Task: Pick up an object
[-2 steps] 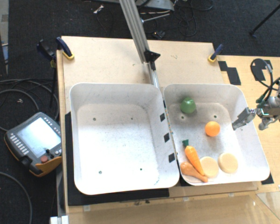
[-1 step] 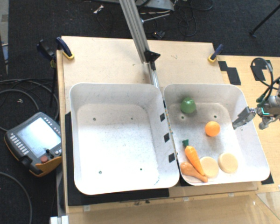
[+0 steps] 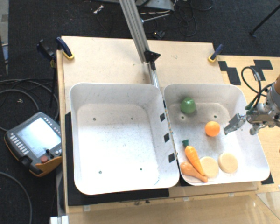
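Nearest the lower edge of the frame, in the right bin (image 3: 252,139), a carrot (image 3: 194,156) is lying at a slant across a paler orange piece (image 3: 190,170), touching a flat cream disc (image 3: 210,167); a second cream disc (image 3: 228,163) is sitting just beside the first. Slightly higher, an orange ball (image 3: 213,129) is resting near the middle of this bin, and a green ball (image 3: 188,106) is sitting toward its upper left.

At the right side of the frame the gripper (image 3: 245,124) is hovering over the bin's right part, with its two fingers spread apart and nothing between them. The orange ball is lying just to the left of the nearer finger, apart from it.

By my reading, the pick is only beginning: no object is being held or lifted, so the approach, the closing and the raise are all remaining.

Counting: two bins, one carrot, one pale orange piece, two cream discs, one orange ball, one green ball. The left bin (image 3: 84,125) is occupying the middle-left of the frame.
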